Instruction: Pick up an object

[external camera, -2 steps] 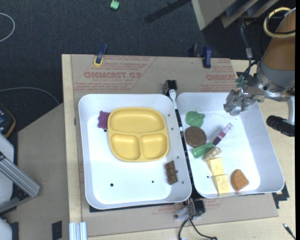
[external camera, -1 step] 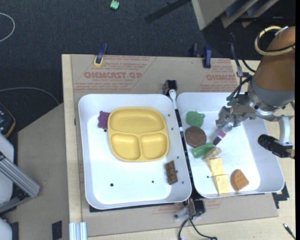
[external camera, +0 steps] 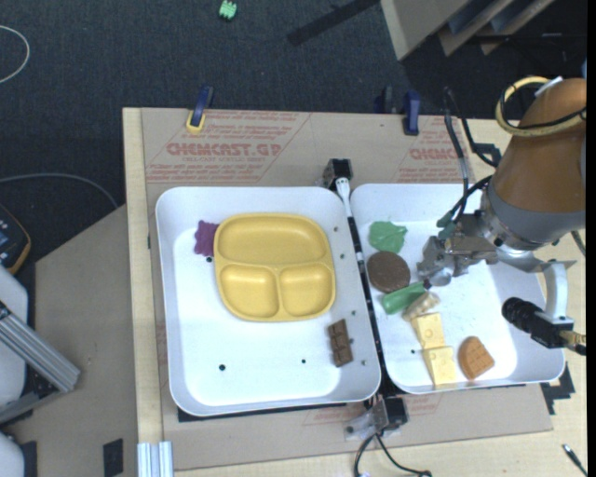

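The grey metal two-finger gripper (external camera: 438, 270) hovers over the right shallow white bin (external camera: 521, 363), near the round brown cookie-like disc (external camera: 387, 271); whether its claw is wide or narrow, I cannot tell.

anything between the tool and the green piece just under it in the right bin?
Nothing visible. The tool hangs just above and right of the green piece. The brown round piece lies beside it on the left, off that path.

You see dark grey carpet (external camera: 84, 84) around the table (external camera: 279, 140), a white cable (external camera: 14, 56) looping at ten o'clock, a small green scrap (external camera: 227, 10) at twelve and an aluminium rail (external camera: 33, 349) at eight
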Tool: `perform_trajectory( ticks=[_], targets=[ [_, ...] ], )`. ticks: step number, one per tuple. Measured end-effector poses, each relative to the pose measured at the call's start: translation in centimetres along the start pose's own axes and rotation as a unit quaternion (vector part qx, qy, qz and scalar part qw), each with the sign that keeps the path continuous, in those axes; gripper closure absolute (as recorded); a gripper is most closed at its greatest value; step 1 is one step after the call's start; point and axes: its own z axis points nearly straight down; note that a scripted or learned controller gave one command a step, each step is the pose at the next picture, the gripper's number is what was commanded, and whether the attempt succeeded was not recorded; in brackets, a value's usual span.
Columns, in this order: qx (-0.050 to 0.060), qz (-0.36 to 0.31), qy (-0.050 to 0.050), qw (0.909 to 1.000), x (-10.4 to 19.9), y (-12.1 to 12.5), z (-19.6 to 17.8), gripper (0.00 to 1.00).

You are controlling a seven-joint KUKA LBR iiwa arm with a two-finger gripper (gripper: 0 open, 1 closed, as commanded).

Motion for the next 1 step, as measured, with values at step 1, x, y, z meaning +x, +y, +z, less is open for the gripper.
perform_trajectory(
  ticks=[1],
  targets=[
    [-0.001,0.000,0.000,1.0000,2.51,-0.63,-0.08,1.00]
  ],
)
